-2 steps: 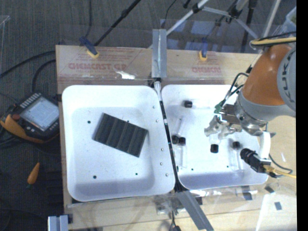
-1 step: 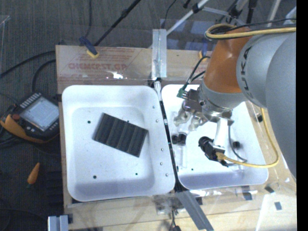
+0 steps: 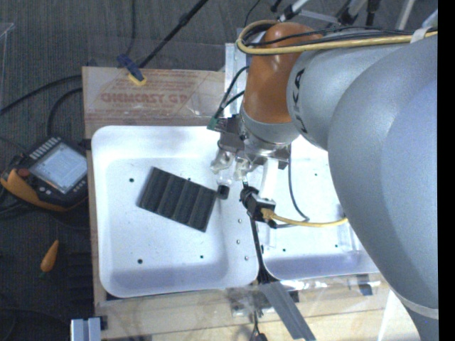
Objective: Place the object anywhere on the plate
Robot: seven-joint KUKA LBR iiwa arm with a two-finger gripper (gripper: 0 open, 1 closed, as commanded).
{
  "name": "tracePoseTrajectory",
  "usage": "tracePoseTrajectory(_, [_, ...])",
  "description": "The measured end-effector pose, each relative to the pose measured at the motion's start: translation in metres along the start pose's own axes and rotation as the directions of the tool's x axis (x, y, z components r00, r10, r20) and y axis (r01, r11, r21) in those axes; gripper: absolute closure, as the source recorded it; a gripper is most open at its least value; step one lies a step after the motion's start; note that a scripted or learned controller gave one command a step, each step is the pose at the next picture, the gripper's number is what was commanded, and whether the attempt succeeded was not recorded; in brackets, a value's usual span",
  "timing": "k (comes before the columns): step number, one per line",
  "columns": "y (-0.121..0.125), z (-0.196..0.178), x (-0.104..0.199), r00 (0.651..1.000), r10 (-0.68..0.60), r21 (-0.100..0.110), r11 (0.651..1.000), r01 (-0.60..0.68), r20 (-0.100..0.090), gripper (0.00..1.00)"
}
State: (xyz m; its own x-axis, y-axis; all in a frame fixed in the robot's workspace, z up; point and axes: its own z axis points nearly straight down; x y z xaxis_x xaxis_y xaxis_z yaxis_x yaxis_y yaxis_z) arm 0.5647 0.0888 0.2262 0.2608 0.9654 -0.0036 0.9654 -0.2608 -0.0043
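Camera view, looking down at a slant: the grey arm (image 3: 370, 133) with its orange band (image 3: 270, 69) reaches in from the right and hangs its gripper (image 3: 231, 169) over the ridge where the two white bins meet. How far the gripper is open cannot be told from this angle, and nothing can be seen held in it. The dark ribbed plate (image 3: 178, 199) lies flat and skewed in the left bin (image 3: 106, 190), its right corner just beside a small dark piece (image 3: 222, 191) under the gripper; whether that piece is the object or part of the tool is unclear. The right bin (image 3: 306, 261) sits mostly under the arm's bulk. A yellow cable (image 3: 306, 223) loops down from the wrist over the right bin. The plate's position near the divider appears to leave only a short move for any drop. Open floor surrounds the plate to the left, front and back, while the bin wall and divider hem in the right side. A handheld pendant (image 3: 50, 172) rests off the counter at left.
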Motion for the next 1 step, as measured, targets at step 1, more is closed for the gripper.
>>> tracePoseTrajectory(1, [0.0019,-0.0035,0.074,0.894,-0.448,-0.002,0.894,0.448,0.001,1.0])
